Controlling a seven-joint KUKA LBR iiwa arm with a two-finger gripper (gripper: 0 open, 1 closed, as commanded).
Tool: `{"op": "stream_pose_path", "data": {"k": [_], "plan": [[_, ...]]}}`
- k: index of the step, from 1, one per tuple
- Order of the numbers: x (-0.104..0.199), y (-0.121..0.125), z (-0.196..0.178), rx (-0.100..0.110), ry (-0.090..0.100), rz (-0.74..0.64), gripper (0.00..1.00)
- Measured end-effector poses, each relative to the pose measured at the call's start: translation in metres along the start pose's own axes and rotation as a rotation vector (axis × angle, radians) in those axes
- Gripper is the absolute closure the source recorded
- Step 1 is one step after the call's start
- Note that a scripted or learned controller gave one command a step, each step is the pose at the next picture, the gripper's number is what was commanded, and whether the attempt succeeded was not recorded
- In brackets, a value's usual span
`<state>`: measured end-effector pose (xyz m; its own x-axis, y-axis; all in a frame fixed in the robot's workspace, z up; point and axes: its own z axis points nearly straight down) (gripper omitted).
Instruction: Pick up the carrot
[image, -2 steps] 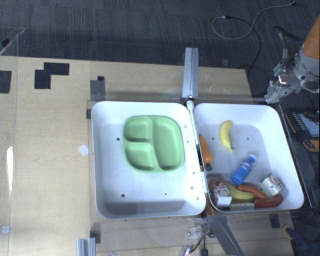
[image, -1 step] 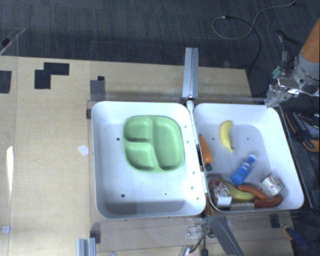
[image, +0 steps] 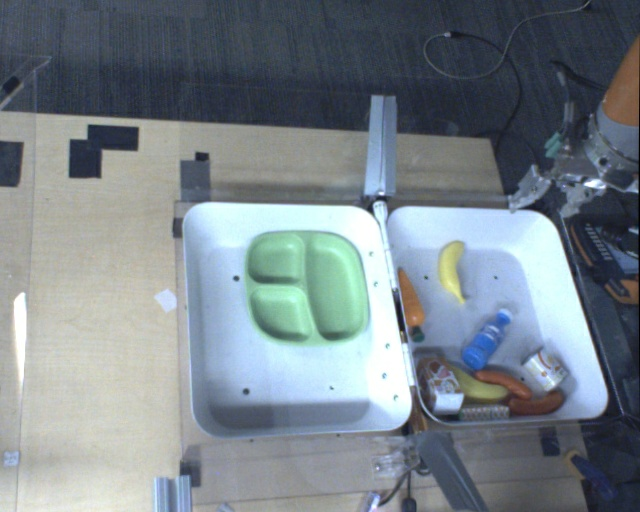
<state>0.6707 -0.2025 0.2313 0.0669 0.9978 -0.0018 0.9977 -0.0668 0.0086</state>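
Carrot (image: 409, 301) along right bin's (image: 570, 262) left wall

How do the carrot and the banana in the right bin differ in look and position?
The carrot is orange with a green end and lies hard against the bin's left wall; the banana is yellow and lies out on the open floor. The carrot is straight, the banana curved. Both lie flat, running roughly front to back, apart from each other.

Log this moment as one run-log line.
carrot: against right bin's left wall | gripper: above bin's far right corner, away from carrot | pick: not yet done
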Motion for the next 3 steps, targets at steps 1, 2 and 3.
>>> {"op": "stream_pose_path", "data": {"k": [1,2,3], "plan": [[0.068,-0.035,0.119,0.005,0.002,-0.096,0.00],[0.068,-0.032,0.106,-0.004,0.002,-0.096,1.00],[0.005,-0.004,0.029,0.000,0.000,-0.276,1.00]]}}
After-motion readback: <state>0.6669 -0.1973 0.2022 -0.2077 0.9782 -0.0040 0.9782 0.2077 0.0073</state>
